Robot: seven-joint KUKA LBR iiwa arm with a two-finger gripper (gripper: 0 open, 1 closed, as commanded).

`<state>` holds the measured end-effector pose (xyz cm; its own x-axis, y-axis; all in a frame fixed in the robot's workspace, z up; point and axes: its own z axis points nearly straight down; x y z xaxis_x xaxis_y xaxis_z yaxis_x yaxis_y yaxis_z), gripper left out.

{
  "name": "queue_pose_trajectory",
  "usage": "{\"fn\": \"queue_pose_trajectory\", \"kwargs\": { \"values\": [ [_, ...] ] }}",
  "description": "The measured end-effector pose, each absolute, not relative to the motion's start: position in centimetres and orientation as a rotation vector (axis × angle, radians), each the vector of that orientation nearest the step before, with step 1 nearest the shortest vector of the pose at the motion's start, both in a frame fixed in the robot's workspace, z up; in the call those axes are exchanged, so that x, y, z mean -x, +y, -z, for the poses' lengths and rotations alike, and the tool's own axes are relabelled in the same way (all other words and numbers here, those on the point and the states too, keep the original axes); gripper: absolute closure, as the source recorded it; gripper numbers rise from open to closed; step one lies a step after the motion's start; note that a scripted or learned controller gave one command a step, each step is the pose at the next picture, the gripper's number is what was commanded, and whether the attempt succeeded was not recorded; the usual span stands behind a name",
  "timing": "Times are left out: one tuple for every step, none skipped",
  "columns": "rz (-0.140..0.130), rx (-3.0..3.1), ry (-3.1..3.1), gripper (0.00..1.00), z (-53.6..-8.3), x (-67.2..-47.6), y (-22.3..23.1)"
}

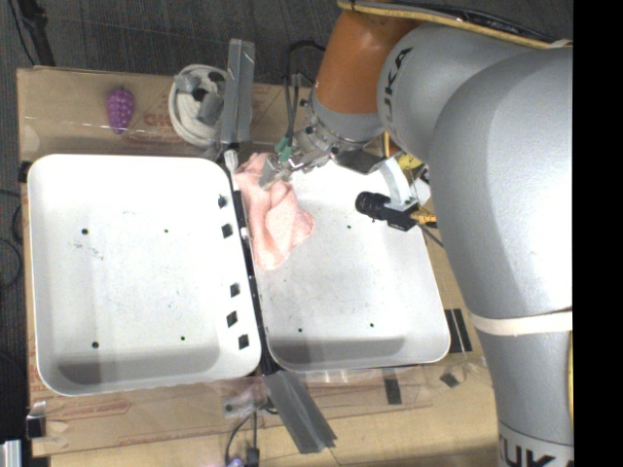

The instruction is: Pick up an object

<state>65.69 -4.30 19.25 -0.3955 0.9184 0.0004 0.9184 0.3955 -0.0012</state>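
A pink cloth (pixel 274 218) lies crumpled in the right bin (pixel 389 300), at its far left corner against the divider. My gripper (pixel 284 166) sits at the cloth's upper edge, reaching down from the orange-banded wrist. The top of the cloth looks bunched up right at the gripper, but contact is hard to make out.
The left bin (pixel 127 270) lies beside the right one. Behind the bins on the bench are a purple grape-like object (pixel 120 108), a white coil of cable (pixel 198 103) and a grey upright bar (pixel 237 90). The arm's grey body covers the right side.
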Motion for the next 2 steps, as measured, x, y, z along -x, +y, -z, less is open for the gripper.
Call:
{"fn": "queue_pose_trajectory", "kwargs": {
  "values": [
    [-0.005, 1.403, -2.806, 1.00, -19.1, -65.6, -2.2],
    [-0.005, 1.402, -2.810, 1.00, -19.2, -61.2, -1.3]
  ]
}}
